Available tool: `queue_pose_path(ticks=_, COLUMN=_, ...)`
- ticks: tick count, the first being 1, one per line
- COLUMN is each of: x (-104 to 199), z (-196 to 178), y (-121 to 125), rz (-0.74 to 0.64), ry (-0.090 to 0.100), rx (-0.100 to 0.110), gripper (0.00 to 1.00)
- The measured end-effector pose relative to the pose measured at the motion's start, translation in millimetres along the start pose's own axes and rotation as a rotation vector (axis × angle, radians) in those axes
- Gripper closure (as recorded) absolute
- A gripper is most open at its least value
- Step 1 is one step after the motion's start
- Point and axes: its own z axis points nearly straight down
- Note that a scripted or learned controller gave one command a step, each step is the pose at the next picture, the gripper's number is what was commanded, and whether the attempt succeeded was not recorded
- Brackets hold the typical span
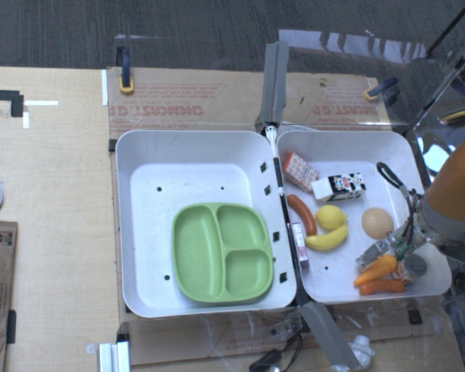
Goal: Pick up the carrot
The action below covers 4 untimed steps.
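We see the carrot (378, 276) lying in the right bin (349, 139), at its near right corner, with the claw (394, 248) low over it and touching its upper end; we cannot tell how the claw stands. Just left of the carrot lie a banana (327, 240), a lemon (330, 216) and a sausage (301, 213), with an egg (377, 223) beside the claw. The left bin (139, 208) holds a green tray (222, 252) with three compartments.
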Motion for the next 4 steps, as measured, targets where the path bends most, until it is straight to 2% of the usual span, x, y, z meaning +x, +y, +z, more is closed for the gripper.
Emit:
queue_pose_path(ticks=1, x=80.5, z=0.0, y=38.7, rz=-0.207, ry=0.001, rx=0.0, gripper=0.0)
queue_pose_path(ticks=2, x=127.2, z=-100.3, y=93.9, rz=-0.474, ry=-0.002, rx=-0.002, gripper=0.0)
queue_pose_path(ticks=3, x=72.7, z=-8.0, y=58.3, rz=-0.682, ry=0.0, rx=0.0, gripper=0.0)
queue_pose_path(ticks=4, x=72.4, z=-16.7, y=58.8, rz=-0.678, ry=0.0, rx=-0.002, gripper=1.0)
